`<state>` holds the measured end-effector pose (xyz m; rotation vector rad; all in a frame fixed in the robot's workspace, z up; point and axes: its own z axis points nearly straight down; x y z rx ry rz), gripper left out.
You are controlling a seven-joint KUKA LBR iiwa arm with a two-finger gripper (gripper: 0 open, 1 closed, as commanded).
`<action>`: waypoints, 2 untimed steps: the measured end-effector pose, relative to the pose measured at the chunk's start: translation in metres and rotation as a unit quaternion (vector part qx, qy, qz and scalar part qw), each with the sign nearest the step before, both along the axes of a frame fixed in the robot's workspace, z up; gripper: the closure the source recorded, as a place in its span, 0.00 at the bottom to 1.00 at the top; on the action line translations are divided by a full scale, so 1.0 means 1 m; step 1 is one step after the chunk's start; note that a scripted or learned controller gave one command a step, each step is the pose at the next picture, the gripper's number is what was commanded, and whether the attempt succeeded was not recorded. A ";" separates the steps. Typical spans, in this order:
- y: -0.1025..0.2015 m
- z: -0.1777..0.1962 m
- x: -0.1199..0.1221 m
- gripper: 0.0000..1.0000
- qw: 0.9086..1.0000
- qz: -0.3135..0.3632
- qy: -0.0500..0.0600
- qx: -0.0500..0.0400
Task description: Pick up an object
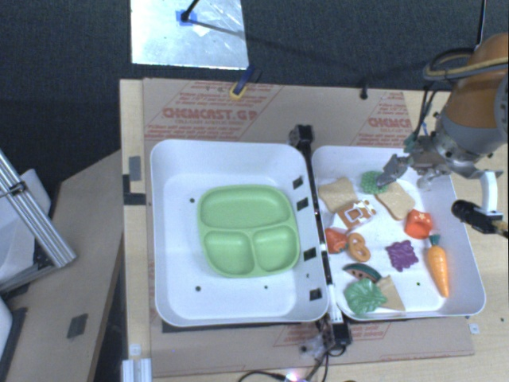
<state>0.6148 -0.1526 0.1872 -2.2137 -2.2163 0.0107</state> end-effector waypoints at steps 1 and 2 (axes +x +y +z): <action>0.000 0.008 0.003 0.00 1.000 0.001 -0.006 -0.001; -0.004 -0.035 0.002 0.00 1.000 0.000 -0.005 -0.001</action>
